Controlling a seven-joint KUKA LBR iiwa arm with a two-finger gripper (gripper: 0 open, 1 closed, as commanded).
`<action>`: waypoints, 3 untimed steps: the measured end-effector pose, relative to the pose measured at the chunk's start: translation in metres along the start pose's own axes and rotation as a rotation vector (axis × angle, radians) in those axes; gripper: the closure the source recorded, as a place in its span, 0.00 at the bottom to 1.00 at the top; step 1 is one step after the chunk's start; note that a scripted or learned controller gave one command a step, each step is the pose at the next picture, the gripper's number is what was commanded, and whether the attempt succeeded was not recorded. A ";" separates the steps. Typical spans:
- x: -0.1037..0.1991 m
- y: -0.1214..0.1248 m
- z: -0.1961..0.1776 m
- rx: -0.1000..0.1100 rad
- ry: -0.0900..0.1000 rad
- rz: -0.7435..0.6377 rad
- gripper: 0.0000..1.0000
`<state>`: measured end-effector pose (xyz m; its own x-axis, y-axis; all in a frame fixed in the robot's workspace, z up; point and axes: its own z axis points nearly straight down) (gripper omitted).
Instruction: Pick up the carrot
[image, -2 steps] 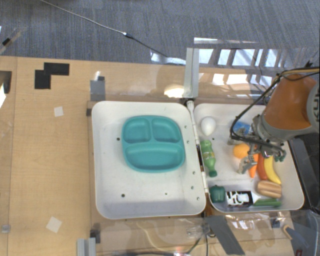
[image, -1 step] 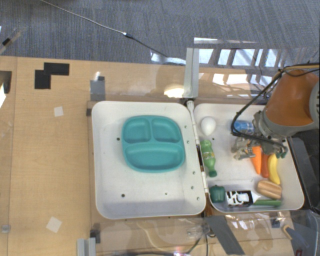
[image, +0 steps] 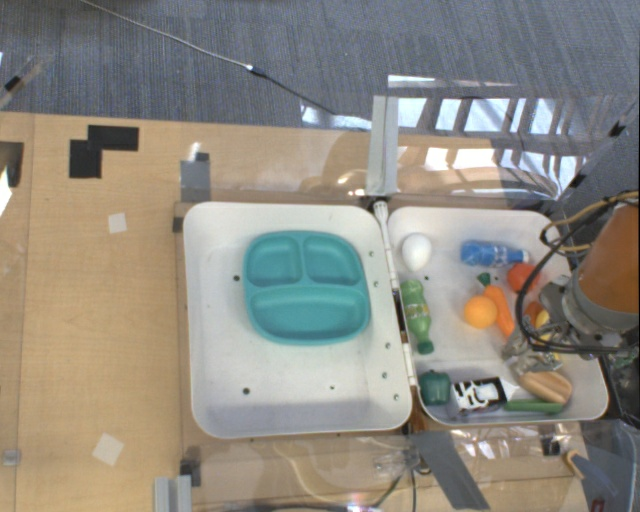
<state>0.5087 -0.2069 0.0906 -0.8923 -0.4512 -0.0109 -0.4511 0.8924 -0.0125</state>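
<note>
- Nearest the camera, along the lower edge of the right bin (image: 585, 408), lie a dark green cup-like item (image: 434, 386), a black-and-white packet (image: 477, 394), a long green piece (image: 532, 406) and a tan bread roll (image: 546, 385).
- Just above the roll, the gripper (image: 530, 347) hangs low at the bin's right side; its metal parts are tangled with cables, and one cannot tell how its jaws stand or whether anything sits between them.
- The carrot (image: 505, 310), an orange strip, lies just left of the gripper, touching an orange ball (image: 481, 313).
- A green bottle (image: 416, 314) lies along the bin's left wall.
- Further back sit a red-orange fruit (image: 521, 277), a blue bottle (image: 490, 254) and a white egg-like ball (image: 415, 251).
- The left bin (image: 215, 390) bears a teal divided plate (image: 305, 286).
- The arm's orange band (image: 610, 265) shows at the right.
</note>
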 end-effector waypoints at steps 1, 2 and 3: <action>-0.088 0.052 0.000 -0.004 -0.009 0.018 1.00; -0.119 0.132 -0.098 -0.007 -0.005 -0.229 1.00; -0.078 0.032 -0.227 0.003 -0.004 -0.364 1.00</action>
<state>0.5606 -0.1411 0.3183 -0.6732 -0.7394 -0.0095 -0.7392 0.6732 -0.0196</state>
